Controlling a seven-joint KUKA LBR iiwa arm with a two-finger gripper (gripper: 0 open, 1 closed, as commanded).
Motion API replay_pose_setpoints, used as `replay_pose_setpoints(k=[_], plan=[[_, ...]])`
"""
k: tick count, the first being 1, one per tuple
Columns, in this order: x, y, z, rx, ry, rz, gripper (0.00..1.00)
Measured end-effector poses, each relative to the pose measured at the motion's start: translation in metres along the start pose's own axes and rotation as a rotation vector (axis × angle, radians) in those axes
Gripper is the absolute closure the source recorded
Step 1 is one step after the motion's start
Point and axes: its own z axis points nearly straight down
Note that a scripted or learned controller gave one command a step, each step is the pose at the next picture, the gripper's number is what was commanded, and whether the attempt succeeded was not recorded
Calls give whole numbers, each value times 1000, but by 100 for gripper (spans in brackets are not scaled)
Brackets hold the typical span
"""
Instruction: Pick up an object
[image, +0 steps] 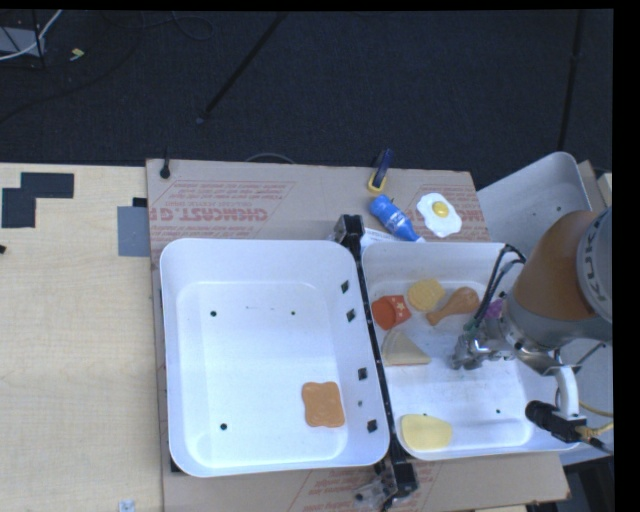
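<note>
On the surface, the left bin (200, 300) holds an orange toast-like slab (323, 404) near its front right corner, while the right bin (520, 425) carries the rest. The grey arm (560, 280) reaches in from the right edge and its pincer (468, 352) hangs low near the middle of the right bin, though I cannot tell how its jaws stand. Just left of it lies a pale wedge (403, 350), with a red piece (390, 311), a yellow round (425, 294) and a brown drumstick (453, 304) towards the back, and a yellow oval (426, 431) at the front edge.
</note>
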Motion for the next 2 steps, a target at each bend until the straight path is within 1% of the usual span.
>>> replay_pose_setpoints(k=[1, 2], plan=[[-47, 21, -172, -9, -5, 0, 100], [-35, -33, -117, 12, 5, 2, 100]])
